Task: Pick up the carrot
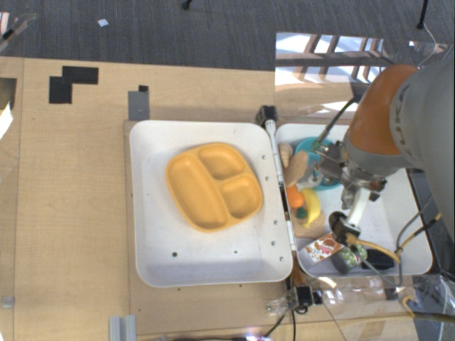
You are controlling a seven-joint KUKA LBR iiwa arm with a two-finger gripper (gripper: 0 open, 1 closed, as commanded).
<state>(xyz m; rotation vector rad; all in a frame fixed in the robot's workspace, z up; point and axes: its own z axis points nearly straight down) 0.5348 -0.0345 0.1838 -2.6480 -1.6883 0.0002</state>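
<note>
My arm (398, 119), cut off at the right edge, covers much of the right bin (391, 215) and part of the teal bowl (307, 148); the carrot (293, 195) is partly hidden.

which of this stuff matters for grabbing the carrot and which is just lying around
For the job:
- carrot
- right bin, where it lies

Just lying about:
- yellow divided plate in the left bin
- banana
- teal bowl
- printed packet
</note>
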